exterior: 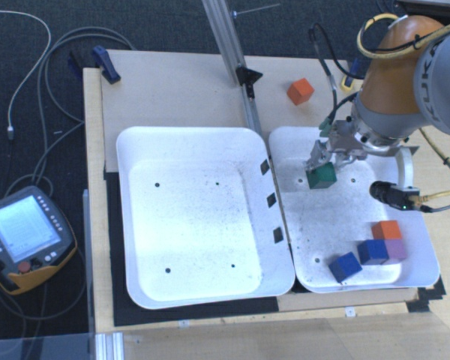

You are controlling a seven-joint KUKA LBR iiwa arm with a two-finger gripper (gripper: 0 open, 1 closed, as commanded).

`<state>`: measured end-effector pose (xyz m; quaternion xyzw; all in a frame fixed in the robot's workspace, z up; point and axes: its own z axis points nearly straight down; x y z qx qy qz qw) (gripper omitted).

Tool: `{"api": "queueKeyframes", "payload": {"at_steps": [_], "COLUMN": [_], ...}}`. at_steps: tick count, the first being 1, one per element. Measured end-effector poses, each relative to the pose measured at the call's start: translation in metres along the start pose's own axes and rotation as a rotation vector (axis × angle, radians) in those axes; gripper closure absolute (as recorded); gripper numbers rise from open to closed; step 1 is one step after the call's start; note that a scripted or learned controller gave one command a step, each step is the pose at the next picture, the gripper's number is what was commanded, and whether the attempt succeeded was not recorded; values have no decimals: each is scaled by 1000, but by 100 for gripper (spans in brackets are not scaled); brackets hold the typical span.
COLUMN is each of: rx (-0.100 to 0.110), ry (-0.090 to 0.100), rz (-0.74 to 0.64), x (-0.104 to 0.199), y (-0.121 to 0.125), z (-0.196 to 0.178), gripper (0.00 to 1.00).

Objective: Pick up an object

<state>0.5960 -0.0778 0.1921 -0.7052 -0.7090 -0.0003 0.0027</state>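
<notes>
My gripper (pixel 324 165) hangs over the upper left part of the right bin (pixel 307 235). A green block (pixel 322 176) sits between its fingertips, and the fingers are shut on it. The grey wrist and the orange band of the arm reach in from the upper right above it. Several other blocks lie at the bin's lower right: an orange block (pixel 387 229), a purple block (pixel 395 248) and two blue blocks (pixel 373 252) (pixel 345 266).
The left bin (pixel 187 216) lies beside the right one. An orange cube (pixel 301 91) rests on the bench behind the bins. A slanted metal pole (pixel 223 32) rises at the back centre. A black cable plug (pixel 390 194) hangs just right of the gripper.
</notes>
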Motion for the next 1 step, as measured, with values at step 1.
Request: {"api": "queueKeyframes", "payload": {"at_steps": [1], "rx": [1], "ry": [1], "rz": [-4], "x": [94], "y": [-10], "z": [-7], "gripper": [100]}}
